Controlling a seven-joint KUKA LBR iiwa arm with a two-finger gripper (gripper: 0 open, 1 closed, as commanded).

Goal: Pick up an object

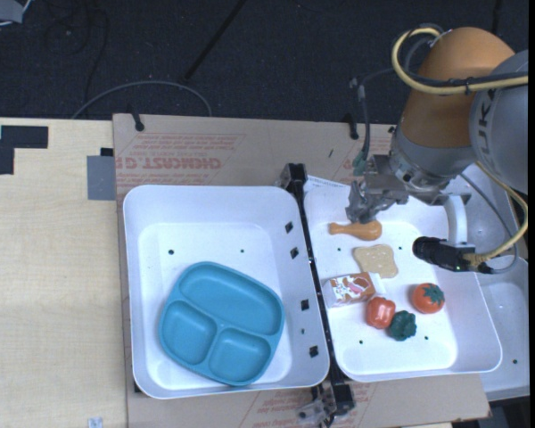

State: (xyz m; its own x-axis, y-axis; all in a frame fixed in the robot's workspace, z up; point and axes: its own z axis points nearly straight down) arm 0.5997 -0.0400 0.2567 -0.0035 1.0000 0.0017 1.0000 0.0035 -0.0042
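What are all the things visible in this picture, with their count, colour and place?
bins: two, white, side by side on the bench
divided plate: one, blue, in the left bin
chicken leg: one, tan, far part of the right bin, just below the gripper
bread slice: one, beige, middle of the right bin
small packet: one, red and white, right bin near the divider
pepper: one, red, near part of the right bin
broccoli: one, dark green, right beside the pepper
tomato: one, red with a green top, right of the pepper
cardboard: one sheet, brown, under the bins
arm: one, grey and orange, reaching in from the right
gripper: one, dark, over the chicken leg
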